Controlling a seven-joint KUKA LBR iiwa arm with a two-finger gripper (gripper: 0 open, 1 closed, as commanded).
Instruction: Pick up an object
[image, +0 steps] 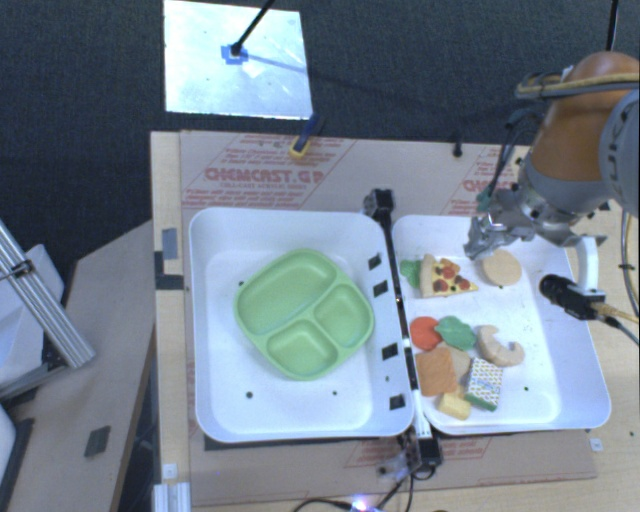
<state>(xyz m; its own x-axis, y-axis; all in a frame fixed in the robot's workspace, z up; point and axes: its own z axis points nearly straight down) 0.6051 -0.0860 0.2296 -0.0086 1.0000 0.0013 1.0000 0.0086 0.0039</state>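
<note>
Gripper (487, 238) first: the small metal two-finger tool hangs at the end of the big grey arm with the orange band (585, 120), low over the upper part of the right-hand shallow white bin (585, 385), just beside a round pale biscuit-like disc (501, 268) and near a toy pizza slice with red spots (445, 276). From where I stand I cannot tell how the tool is set, and nothing shows caught in it.

Going by size, the left shallow white bin (215, 400) holds a pale green three-compartment plastic tray (303, 312), well apart from the tool. The right bin carries the likely targets, crowded together: the pizza slice and disc near the top, then a red round piece (424, 331) touching a green leaf-shaped piece (457, 330), a beige curved piece (499, 346), an orange slab (436, 371), a small patterned box (485, 384) and a yellow block (455, 405).

My worry is the crowding. A descent between disc and pizza slice could nudge both and close on neither; the flat disc looks hard to get under and may slip out. Lower down, touching pieces could come up together or get shoved against the bin wall.

Red printing on the cardboard sheet (260, 170) under the bins is blurred; it seems to read something like "CHEMCAST GP", though I would not swear to it
</note>
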